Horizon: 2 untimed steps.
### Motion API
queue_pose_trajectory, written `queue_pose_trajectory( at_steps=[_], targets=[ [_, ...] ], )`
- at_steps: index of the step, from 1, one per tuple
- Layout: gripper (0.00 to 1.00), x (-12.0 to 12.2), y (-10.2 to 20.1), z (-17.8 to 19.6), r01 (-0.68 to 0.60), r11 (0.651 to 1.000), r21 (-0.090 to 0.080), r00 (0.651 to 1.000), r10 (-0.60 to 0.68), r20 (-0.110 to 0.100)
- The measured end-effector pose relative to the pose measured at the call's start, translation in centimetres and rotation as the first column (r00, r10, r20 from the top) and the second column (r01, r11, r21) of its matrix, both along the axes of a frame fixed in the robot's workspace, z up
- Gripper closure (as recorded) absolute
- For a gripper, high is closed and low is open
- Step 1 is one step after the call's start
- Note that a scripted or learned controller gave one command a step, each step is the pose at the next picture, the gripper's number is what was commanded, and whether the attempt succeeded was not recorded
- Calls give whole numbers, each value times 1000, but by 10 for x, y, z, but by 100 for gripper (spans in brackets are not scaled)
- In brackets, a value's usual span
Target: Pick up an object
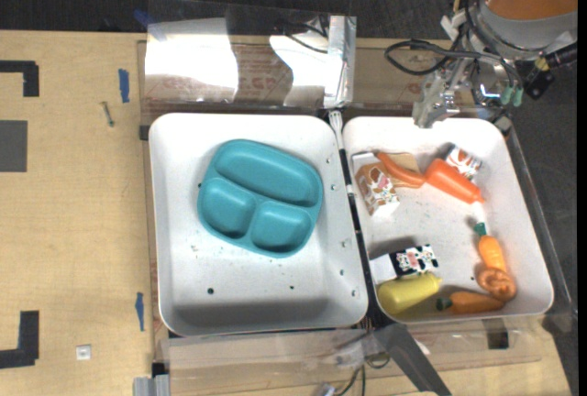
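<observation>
Hovering metal pincer (438, 101), finger state unclear, glossy teal sectioned tray (260, 196), smooth orange plastic carrot (451, 181).

No legible text, brand, number or sign anywhere. Printed wrapper on small packet (378, 189) in right bin (527, 202): pattern too blurred to read. Black-and-white printed block (415, 261) near yellow item (408, 293): markings, no readable characters. White-capped orange piece (456, 172): label indistinct
</observation>
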<state>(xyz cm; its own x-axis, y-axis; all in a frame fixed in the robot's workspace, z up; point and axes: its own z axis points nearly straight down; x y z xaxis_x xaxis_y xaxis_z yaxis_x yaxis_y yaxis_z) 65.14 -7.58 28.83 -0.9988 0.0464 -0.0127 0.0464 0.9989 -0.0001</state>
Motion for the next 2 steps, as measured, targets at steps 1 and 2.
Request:
queue_pose_trajectory(
  at_steps=[1,2],
  targets=[
    [100,12,23,-66,32,999,3,999,-32,-13],
    [100,0,34,-4,21,1000,1,1000,-21,2]
  ],
)
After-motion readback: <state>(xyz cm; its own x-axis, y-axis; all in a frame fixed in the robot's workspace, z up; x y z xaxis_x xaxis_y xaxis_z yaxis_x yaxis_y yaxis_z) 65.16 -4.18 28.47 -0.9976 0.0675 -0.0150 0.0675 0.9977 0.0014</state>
